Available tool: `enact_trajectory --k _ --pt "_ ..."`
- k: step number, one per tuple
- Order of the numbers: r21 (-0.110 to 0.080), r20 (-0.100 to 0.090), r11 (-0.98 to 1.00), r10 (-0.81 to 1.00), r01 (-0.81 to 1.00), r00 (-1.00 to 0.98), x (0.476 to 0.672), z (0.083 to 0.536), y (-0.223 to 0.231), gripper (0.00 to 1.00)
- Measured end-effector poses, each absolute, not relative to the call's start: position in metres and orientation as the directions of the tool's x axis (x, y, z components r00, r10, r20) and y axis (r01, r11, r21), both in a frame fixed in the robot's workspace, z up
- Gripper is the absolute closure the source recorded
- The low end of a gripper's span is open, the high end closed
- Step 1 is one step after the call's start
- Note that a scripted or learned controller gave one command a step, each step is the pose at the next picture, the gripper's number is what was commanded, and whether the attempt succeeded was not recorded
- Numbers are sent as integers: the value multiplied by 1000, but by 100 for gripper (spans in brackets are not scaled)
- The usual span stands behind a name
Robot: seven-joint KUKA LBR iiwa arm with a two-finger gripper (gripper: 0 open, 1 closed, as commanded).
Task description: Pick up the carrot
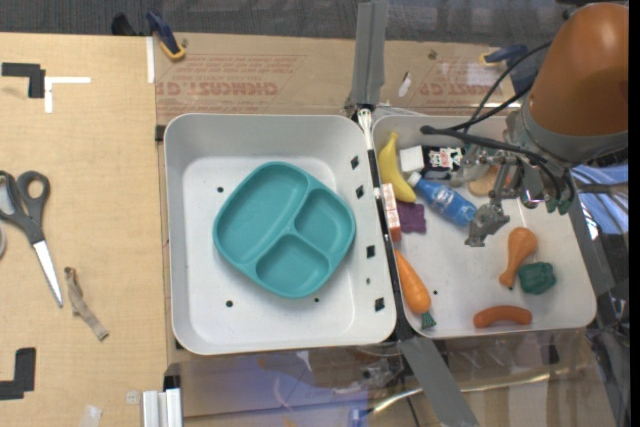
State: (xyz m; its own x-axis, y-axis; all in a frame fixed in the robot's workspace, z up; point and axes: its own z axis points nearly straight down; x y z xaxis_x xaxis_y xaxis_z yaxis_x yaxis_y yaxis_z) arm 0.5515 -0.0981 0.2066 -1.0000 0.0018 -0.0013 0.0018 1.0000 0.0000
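The carrot (411,283) is orange with a small green end. It lies lengthwise against the left wall of the right bin (560,315), near the front. My gripper (483,226) hangs over the middle of that bin, to the right of the carrot and further back, just beside the blue bottle (446,202). Nothing shows in its grasp. The arm with its orange band (590,65) comes in from the upper right.
Around the gripper lie a banana (392,170), a purple piece (410,218), an orange gourd-shaped toy (515,253), a green lump (537,278) and a reddish sausage (503,317). The left bin (190,245) holds a teal divided plate (285,229). Scissors (32,215) lie on the bench.
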Motion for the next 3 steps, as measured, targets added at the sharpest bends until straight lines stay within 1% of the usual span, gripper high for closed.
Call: enact_trajectory --k 1,2,3 --pt "0 -1 981 192 192 -981 516 113 -105 0" --pt "0 -3 968 250 250 -968 479 140 -177 0" --pt "1 0 912 410 410 -912 504 92 -162 0"
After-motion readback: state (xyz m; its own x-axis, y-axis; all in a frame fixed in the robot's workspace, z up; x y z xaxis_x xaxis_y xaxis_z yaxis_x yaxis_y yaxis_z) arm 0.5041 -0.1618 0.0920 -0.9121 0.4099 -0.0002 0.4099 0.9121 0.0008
